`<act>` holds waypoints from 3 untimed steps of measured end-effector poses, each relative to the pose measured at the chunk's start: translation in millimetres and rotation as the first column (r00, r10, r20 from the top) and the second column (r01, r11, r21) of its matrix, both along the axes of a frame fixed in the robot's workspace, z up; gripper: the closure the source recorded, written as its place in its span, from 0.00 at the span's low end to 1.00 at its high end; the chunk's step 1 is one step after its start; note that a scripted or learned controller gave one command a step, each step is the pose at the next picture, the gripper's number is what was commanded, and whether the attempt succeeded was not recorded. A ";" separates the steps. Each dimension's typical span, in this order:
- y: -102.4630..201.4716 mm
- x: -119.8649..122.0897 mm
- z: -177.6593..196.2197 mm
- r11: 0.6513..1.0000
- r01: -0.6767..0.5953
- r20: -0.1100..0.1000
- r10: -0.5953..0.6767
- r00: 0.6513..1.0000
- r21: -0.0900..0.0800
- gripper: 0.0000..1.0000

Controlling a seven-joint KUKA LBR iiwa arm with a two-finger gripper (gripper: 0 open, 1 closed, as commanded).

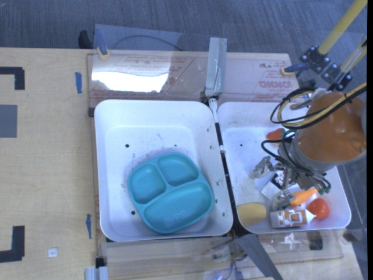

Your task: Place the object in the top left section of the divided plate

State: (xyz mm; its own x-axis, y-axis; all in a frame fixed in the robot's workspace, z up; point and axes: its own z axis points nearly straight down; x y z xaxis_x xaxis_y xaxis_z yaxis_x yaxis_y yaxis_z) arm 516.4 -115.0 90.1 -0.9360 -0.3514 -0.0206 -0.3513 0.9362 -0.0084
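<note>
The arm reaches in from the right and hangs low over the right bin [233, 156], its orange band bulking above the wrist. The pincer [284, 182] points down among a small heap of things at the near right part of that bin. I cannot tell from here how it is set, because the wrist and a tangle of black cable cover much of it.

The things lie crowded around it. An orange carrot [304, 196] lies just beside the pincer, on its right and a little nearer the bin's front edge. A red tomato [319, 207] sits just beyond the carrot, further right. A small white carton [289, 217] with a brown label lies in front of the pincer, against the front wall. A yellowish potato [252, 213] rests to the pincer's left, near the front corner. A bit of orange-red shows behind the arm, by the cable; I cannot tell what it is.

The blue plate [170, 192] sits well to the pincer's left, in the left bin [111, 156], on its front half. Its two smaller sections lie toward the back, the large one toward the front.
</note>
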 end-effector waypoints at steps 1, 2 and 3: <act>0.0 0.0 0.0 1.000 0.000 0.000 0.000 1.000 0.000 0.00; 0.0 0.0 -0.1 1.000 0.000 0.000 0.000 1.000 0.000 0.00; 0.0 0.0 -0.1 1.000 0.000 0.000 0.000 1.000 0.000 0.00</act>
State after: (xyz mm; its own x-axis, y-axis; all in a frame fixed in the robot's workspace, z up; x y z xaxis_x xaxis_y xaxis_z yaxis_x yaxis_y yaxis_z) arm 516.3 -115.0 90.0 -0.9359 -0.3515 -0.0205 -0.3514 0.9362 -0.0084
